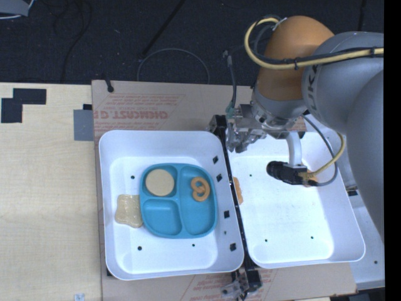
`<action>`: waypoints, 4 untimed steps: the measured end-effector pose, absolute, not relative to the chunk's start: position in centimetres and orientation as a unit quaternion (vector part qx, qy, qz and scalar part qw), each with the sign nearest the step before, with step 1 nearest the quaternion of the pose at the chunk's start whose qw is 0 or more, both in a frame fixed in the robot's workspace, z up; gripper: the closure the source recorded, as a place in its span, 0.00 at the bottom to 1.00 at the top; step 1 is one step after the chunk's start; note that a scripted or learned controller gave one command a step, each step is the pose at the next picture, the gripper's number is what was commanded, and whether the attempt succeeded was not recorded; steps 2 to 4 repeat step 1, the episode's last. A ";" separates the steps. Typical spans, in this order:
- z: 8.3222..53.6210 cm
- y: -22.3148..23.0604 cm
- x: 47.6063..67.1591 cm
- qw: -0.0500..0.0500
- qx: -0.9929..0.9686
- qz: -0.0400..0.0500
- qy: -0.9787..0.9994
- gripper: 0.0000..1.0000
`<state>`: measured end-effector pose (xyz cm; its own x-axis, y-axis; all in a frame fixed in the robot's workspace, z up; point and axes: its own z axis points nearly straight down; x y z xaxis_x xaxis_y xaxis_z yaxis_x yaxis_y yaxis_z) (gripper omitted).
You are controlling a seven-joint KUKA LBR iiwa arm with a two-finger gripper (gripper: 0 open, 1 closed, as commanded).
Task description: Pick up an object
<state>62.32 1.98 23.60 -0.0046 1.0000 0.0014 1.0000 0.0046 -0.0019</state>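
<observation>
A blue divided plate [178, 209] lies in the left bin [125, 146]. A round tan disc [159, 182] rests in its upper-left compartment and a small pretzel [200, 189] in its upper-right one. A pale yellow slab [128, 211] lies against the plate's left side. A thin orange piece [238, 190] leans on the left wall of the right bin [301, 231]. My gripper [238, 138] hangs over the right bin's far left corner, near the divide between the bins, up and away from the orange piece. Nothing shows in its grasp.
The grey arm with its orange band [294, 49] covers the right bin's far edge. A black cable connector [285, 171] with a yellow lead hangs over the right bin's floor. Both bins rest on a cardboard sheet [156, 105] on the wooden bench.
</observation>
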 end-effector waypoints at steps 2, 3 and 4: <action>23.7 7.9 63.1 0.001 -0.706 0.000 -0.709 1.00; 23.7 7.9 63.1 0.001 -0.706 0.000 -0.709 1.00; 23.7 7.9 63.1 0.001 -0.706 0.000 -0.709 1.00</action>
